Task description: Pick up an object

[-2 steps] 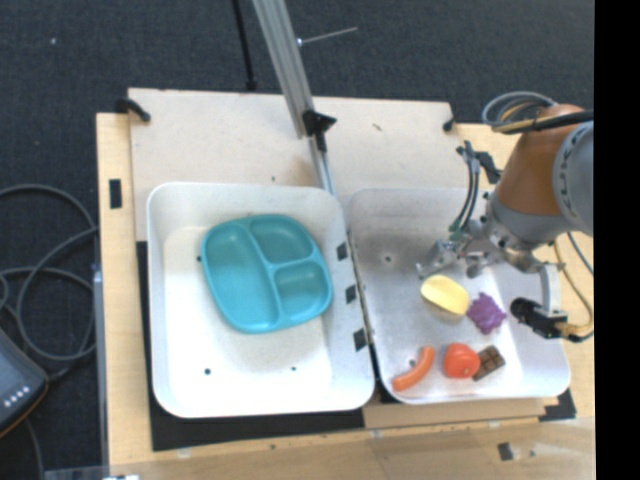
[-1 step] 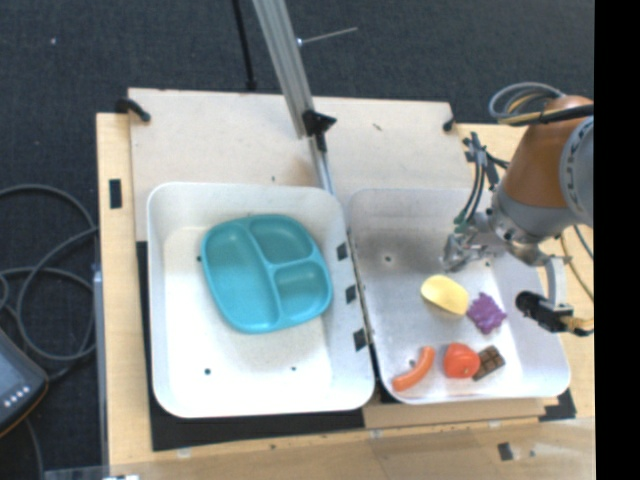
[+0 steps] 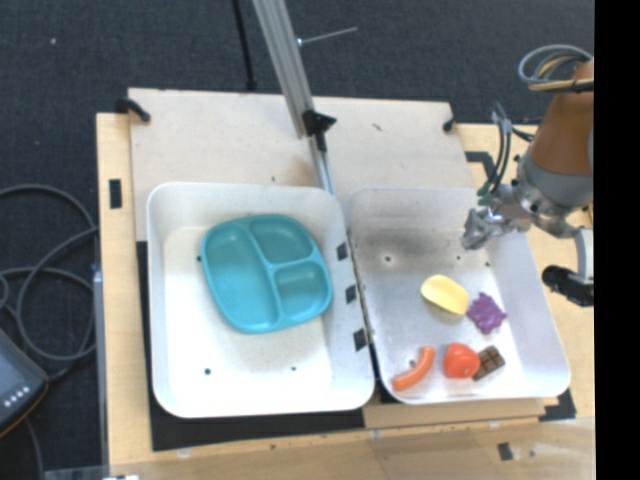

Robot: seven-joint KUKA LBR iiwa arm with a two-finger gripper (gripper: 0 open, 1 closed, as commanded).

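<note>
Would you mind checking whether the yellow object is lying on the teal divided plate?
No, the yellow object lies in the right bin, while the teal divided plate sits in the left bin.

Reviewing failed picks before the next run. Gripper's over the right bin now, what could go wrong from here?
1. The purple object nearly touches the yellow object; closing on either may nudge or snag the other.
2. The orange-red round object, brown block and orange curved object cluster near the right bin front wall, so fingers could hit it.
3. The gripper sits above all objects; a straight descent likely grabs nothing.
</note>
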